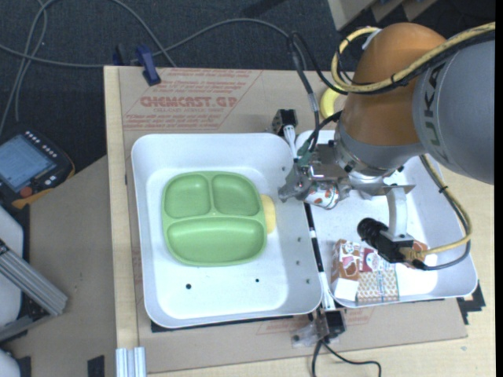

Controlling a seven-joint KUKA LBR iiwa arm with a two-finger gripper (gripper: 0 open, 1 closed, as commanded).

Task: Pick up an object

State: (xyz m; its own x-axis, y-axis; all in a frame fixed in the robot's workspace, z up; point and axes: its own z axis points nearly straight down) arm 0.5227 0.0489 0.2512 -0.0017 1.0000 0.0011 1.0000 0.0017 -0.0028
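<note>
Camera view: claw point(314, 185) over bin divider point(308, 218); grip state unclear.

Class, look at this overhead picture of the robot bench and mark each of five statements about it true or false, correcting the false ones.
1. A green divided plate lies in the left bin. True.
2. The plate has two compartments. False: it has three, two small ones above one large one.
3. The arm's gripper is over the right bin, near the wall between the bins. True.
4. A printed packet lies in the left bin. False: it lies in the right bin, near its front edge.
5. The bins rest on a blue cloth. False: they rest on a brown board with red lettering.
</note>
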